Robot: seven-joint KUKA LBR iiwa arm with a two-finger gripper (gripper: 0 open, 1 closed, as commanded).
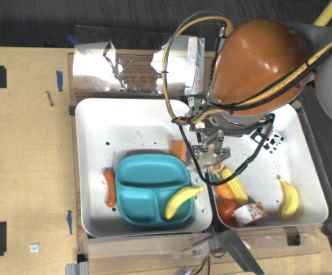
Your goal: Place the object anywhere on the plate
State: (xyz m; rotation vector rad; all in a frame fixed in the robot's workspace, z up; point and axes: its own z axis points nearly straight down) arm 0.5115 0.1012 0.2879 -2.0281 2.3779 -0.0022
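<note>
Gripper (214, 164) hangs low over the seam between the two bins, just right of frame centre; its lower end is lost in cables and glare, so whether it is spread or pinched on anything cannot be told.

Task's thing: uncertain which. A corn cob (234, 185) lies directly beneath and just right of the gripper, in the right bin (312, 208), so that is the likely candidate. Touching or merely above it: cannot tell.

Plate (148, 188): teal, divided into compartments, sitting in the left bin (94, 125), lower centre of frame. A banana (181, 201) already lies across its lower right compartment, tip poking past the rim. The big upper compartment looks bare.

Around: an orange block (179, 149) beside the plate's upper right corner; a carrot-like stick (110, 188) along its left edge. In the right bin, a red tomato-like thing (226, 209), a small carton (249, 212), a second banana (289, 197), a die (274, 142).

Judgement on doing it well: get a firm hold across the cob's narrow width, lift clear of the bin wall before travelling left, and aim for the upper compartment, away from the banana. Release low; a cob rolls.
</note>
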